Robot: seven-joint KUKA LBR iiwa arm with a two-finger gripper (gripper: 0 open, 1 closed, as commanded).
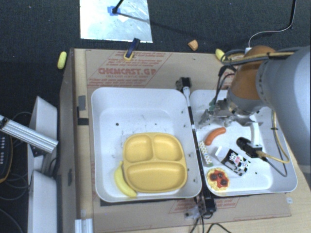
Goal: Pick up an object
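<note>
Nearest you, at the right bin's [282, 181] front edge, you see a small pizza toy [218, 178], with a black-and-white block [237, 162] just behind it. Across the divider, the left bin [109, 106] holds a yellow divided plate [154, 161] with a banana [122, 180] touching its left rim. Farther back in the right bin, an orange sausage toy [215, 135] lies just below the end effector [217, 115]; you cannot tell how far its fingers stand apart, and nothing shows between them.
</note>
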